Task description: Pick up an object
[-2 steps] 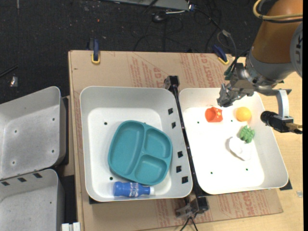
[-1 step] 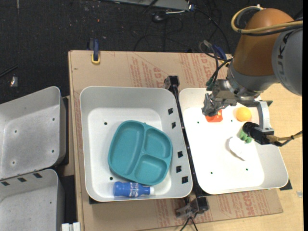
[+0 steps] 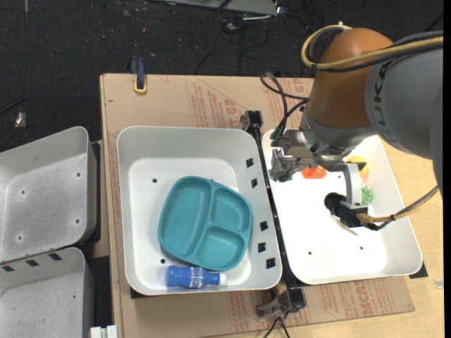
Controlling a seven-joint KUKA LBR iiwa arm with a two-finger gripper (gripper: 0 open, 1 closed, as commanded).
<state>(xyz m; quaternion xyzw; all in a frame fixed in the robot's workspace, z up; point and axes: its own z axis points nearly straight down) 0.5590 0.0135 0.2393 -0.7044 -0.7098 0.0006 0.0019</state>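
The arm is reaching down into the right bin (image 3: 394,259). Its hand (image 3: 304,162) is sitting near small toys (image 3: 315,172). I cannot tell if it is gripping anything. Nothing is looking lifted yet.

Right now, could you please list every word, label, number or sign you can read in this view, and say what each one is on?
"KU": grey letters on the arm, cut off by the picture's edge.
Red print on the cardboard under the bins: too faint and skewed to read.
More red print on the cardboard's lower right corner: too blurred to read.
Label on the blue bottle in the left bin: too small to read.
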